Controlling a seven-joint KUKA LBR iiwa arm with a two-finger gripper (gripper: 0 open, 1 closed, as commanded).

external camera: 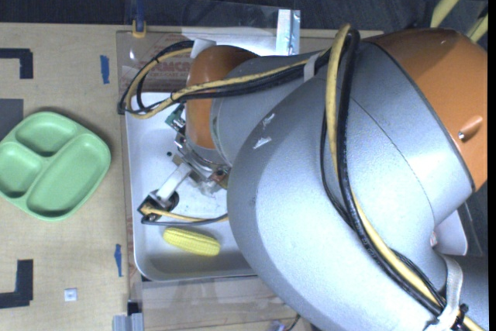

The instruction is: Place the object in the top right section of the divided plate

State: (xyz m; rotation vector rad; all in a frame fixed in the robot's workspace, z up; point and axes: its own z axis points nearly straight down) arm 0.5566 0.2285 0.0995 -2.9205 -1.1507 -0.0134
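The grey arm [333,190] is covering most of the white bin [146,159] and is largely hiding the gripper [200,170], so I cannot tell whether it is apart or together. A yellow object [191,241] is lying free near the bin's lower wall. The green divided plate [54,163] is sitting on the bench [62,260], well apart from it.

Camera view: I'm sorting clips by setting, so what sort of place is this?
Likely a robotics lab bench: a grey-and-orange arm over a white bin, and blue tape marks on the wooden top.

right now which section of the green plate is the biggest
The long section on the green plate's right side, nearest the white bin; the upper section and the left section are smaller.
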